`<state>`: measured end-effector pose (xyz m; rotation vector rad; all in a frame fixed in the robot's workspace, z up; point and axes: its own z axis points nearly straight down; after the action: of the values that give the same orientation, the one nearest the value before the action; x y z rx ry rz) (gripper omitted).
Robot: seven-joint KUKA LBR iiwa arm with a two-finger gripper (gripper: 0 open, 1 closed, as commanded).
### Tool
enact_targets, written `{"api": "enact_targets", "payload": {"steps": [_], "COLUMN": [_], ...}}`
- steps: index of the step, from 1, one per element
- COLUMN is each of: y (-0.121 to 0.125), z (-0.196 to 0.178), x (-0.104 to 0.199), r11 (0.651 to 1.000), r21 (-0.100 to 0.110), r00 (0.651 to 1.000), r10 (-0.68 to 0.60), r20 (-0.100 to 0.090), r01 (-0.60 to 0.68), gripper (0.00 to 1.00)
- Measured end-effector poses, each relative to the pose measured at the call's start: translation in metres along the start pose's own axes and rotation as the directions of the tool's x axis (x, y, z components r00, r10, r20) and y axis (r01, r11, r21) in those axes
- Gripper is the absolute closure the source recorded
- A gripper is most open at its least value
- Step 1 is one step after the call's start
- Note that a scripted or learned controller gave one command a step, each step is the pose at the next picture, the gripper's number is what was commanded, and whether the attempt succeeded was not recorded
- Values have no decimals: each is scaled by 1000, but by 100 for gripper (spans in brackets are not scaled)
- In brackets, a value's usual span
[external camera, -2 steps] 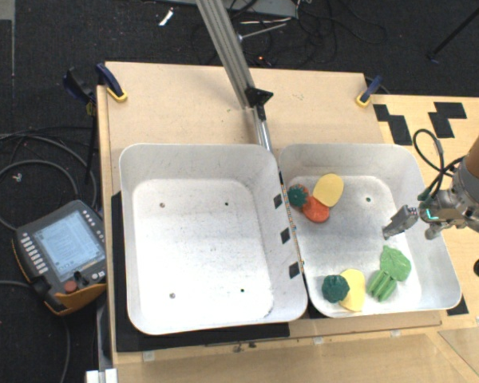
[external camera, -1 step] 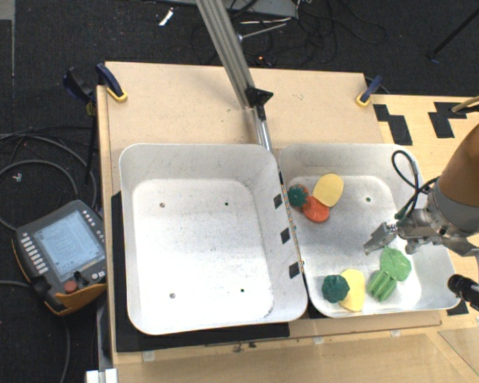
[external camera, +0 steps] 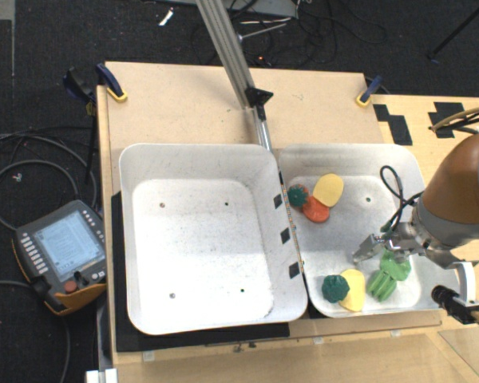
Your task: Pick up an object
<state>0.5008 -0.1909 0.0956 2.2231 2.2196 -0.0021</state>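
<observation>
The right bin (external camera: 359,159) holds several small toys. A pale yellow piece (external camera: 329,188) lies at its back, touching a red-orange piece (external camera: 316,211) and a small dark green one (external camera: 296,195). At the bin's front sit a dark green lump (external camera: 334,287) and a yellow piece (external camera: 354,290) side by side. Just right of them lies a light green toy (external camera: 389,278). My gripper (external camera: 383,250) hangs low in the bin directly over the back edge of the light green toy, below the orange-banded wrist (external camera: 459,190). The gripper body partly covers that toy.
The left bin (external camera: 136,166) lies beside the right one, sharing a raised middle rim (external camera: 287,230). A slanted metal rod (external camera: 227,42) reaches over the bench's back. Clamps (external camera: 112,82) (external camera: 369,90) sit at the back corners. A teach pendant (external camera: 60,250) rests off the bench's left side.
</observation>
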Motion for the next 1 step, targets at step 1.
{"api": "enact_targets", "payload": {"steps": [1], "y": [2], "z": [-13], "x": [-1], "r11": [1000], "r21": [-6], "r00": [1000], "r10": [0], "r20": [1], "r01": [0], "gripper": [100]}}
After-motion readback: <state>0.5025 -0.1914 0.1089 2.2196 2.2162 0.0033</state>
